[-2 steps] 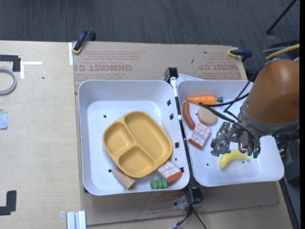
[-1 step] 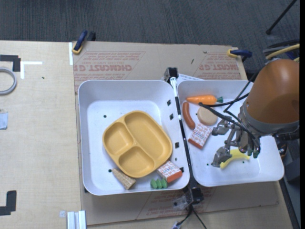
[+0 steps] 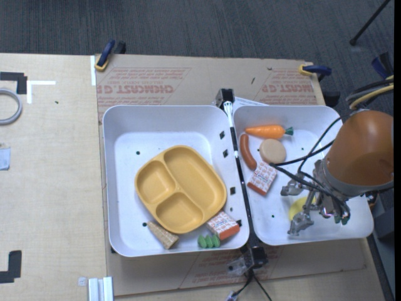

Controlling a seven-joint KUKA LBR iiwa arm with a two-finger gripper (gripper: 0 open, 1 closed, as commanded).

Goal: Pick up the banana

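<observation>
A smooth yellow divided plate (image 3: 180,189) sat in the left bin (image 3: 119,168), with small blocky items along that bin's near edge. In the right bin (image 3: 276,231) lay a sausage (image 3: 248,152), carrot (image 3: 268,131), round biscuit (image 3: 273,151) and carton (image 3: 262,179), leaving bare white floor near the front. The banana (image 3: 296,210) showed as a yellow patch just under the pincer (image 3: 307,218), its long axis hidden; whether the pincer was wide or narrow could not be told.

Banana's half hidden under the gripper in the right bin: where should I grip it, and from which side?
Probably from straight above, across the banana at its visible yellow middle. It lies flat on the right bin floor beneath the gripper, with clear floor around; the arm hides its far end, so its full curve is uncertain.
</observation>
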